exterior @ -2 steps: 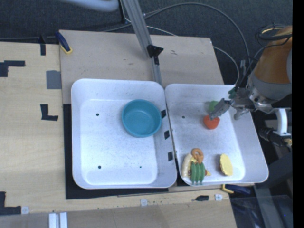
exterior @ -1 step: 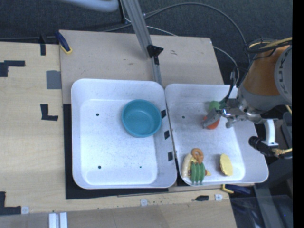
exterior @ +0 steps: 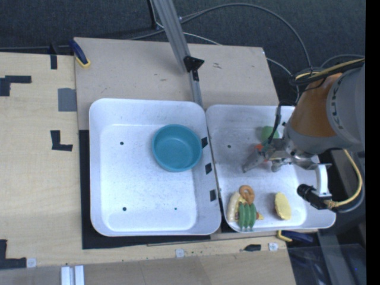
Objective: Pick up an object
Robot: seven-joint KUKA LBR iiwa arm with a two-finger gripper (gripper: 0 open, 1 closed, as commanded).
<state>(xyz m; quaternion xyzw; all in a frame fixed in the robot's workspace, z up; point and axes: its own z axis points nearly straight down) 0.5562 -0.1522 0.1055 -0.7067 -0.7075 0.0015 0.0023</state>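
**A:** ok so starting at the gripper [exterior: 252, 164]: we see it low over the right bin [exterior: 228, 126], fingers pointing toward the bin's middle-left. They look dark and close together, but honestly we can't tell if they're open a crack or shut, it's too small and blurry. We see nothing between them, so we're not calling anything held.

**B:** agreed. What's nearest, then?

**A:** Two options. There's a green object [exterior: 266, 133] just up and to the right of the fingertips, partly tucked behind the wrist, so we can't make out its shape or which way it lies. Then there's the cluster along the bin's near edge: a small brown piece [exterior: 246, 193], a yellow corn-like piece [exterior: 233, 206] and a green piece [exterior: 247, 214] touching each other, long axes running roughly toward the near edge. A yellow oval [exterior: 282, 206] sits apart to their right.

**B:** so the cluster lies below the fingers in the camera view, near but not touching.

**A:** yep. We'd guess the lone yellow oval is the cleaner grab, since the cluster is crowded. The blue bowl [exterior: 177, 148] in the left bin [exterior: 110, 177] is well apart.
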